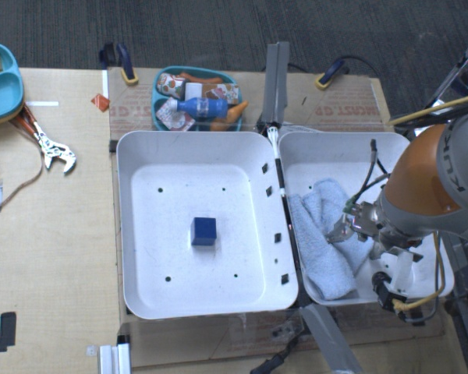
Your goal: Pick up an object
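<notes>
Two bins: blue block point(204, 231) in left bin point(140, 209), cloth point(321, 236) in right bin point(312, 154).
Gripper point(345, 232) sits at cloth's right edge; finger state cannot be told.

Robotics lab: plywood bench point(47, 271), clamps point(121, 59), wrench point(54, 153), white bins point(140, 294).

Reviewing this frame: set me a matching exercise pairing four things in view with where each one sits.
Things:
1. blue block
2. light blue towel
3. wrench
4. small teal tub of odds and ends

Places:
A. in the right bin, under the gripper
B. on the bench beyond the left bin
C. on the bench's far left
D. near the middle of the left bin's floor

Pairs: 1-D, 2-A, 3-C, 4-B
</notes>
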Robot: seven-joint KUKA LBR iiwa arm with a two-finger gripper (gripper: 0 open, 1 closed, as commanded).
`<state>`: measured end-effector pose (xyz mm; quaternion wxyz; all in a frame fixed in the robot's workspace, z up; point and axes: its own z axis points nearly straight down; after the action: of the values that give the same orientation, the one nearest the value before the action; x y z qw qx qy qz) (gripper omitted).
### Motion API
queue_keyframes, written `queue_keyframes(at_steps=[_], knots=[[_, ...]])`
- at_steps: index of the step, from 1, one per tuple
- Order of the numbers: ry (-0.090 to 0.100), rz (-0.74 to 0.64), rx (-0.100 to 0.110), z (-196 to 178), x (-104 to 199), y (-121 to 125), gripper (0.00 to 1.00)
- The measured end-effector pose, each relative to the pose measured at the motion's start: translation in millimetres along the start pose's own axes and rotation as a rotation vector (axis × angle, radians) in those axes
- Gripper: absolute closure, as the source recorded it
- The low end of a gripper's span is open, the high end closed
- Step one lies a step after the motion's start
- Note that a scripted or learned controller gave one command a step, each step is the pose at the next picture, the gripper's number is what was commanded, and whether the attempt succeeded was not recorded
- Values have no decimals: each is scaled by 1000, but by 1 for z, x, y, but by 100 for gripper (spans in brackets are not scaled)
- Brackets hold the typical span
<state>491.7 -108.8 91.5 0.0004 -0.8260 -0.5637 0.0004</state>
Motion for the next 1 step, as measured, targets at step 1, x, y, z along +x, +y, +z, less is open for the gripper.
queue_keyframes(at_steps=[1], knots=[[-1, -36, 0, -42, -17, 43, 0]])
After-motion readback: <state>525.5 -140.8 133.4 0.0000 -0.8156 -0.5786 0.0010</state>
